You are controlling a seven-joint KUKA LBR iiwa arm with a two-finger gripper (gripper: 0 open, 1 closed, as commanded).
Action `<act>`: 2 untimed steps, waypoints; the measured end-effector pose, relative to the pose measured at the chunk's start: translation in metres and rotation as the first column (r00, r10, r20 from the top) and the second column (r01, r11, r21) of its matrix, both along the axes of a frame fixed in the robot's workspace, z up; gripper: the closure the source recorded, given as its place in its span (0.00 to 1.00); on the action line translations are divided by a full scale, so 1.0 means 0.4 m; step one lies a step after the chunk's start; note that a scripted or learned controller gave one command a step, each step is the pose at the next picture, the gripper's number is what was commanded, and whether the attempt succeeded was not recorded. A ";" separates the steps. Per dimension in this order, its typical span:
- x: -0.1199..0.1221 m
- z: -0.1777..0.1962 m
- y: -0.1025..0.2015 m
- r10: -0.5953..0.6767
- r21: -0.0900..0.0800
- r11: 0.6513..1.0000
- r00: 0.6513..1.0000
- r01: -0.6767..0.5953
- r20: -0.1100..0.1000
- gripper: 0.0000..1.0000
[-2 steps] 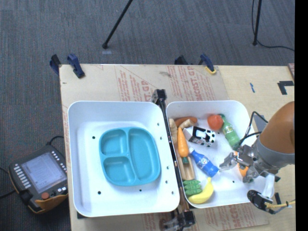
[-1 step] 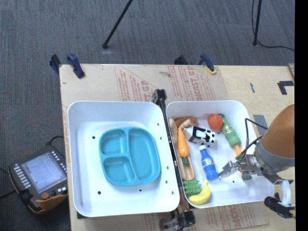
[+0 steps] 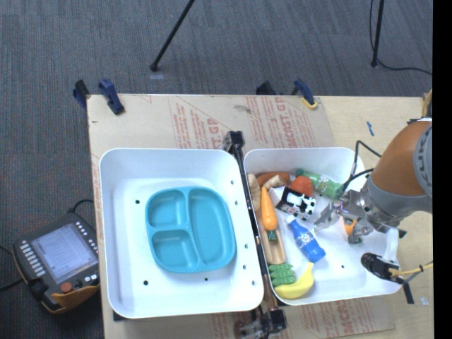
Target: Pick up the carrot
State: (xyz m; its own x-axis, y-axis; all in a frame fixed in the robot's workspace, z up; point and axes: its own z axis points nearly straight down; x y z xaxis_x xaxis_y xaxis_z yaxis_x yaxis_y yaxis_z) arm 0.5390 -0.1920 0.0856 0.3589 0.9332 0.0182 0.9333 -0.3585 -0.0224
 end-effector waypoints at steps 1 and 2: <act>0.096 0.108 -0.017 0.043 -0.023 0.999 0.999 -0.043 0.013 0.00; 0.104 0.047 0.006 0.262 -0.023 0.965 0.965 -0.262 0.013 0.00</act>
